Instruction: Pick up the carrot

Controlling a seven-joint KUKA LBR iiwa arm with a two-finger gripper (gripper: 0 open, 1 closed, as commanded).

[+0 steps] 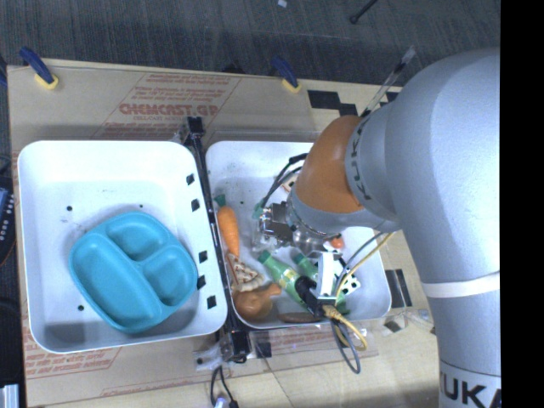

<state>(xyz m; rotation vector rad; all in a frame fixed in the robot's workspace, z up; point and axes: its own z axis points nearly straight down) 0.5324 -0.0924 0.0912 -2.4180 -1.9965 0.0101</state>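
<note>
Orange carrot (228,230) lies by the right bin's (246,155) left wall, apart from the hand (293,243) lowered mid-bin; its grip state I cannot tell.

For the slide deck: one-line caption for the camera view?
KUKA arm over right bin, carrot by its left wall; blue divided plate in left bin.
</note>
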